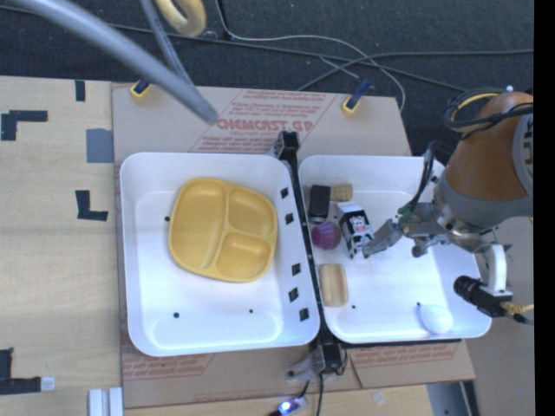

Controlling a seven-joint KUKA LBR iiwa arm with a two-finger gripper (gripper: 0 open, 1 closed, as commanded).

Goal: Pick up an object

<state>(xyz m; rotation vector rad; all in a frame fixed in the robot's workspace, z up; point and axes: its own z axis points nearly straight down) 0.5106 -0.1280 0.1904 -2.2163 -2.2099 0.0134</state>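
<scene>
Your gripper (375,248) hangs low over the right bin (390,319), but from this angle you cannot tell how it is set or whether it has anything. Its tip sits just beside a small white box (353,226), with a purple ball (325,234) and a black block (319,200) beyond. A tan block (333,284) lies nearer the divider. The left bin (143,319) carries a yellow divided plate (224,229).

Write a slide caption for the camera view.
Arm's pincer reaches small items in right bin; yellow divided plate lies in left bin.
</scene>
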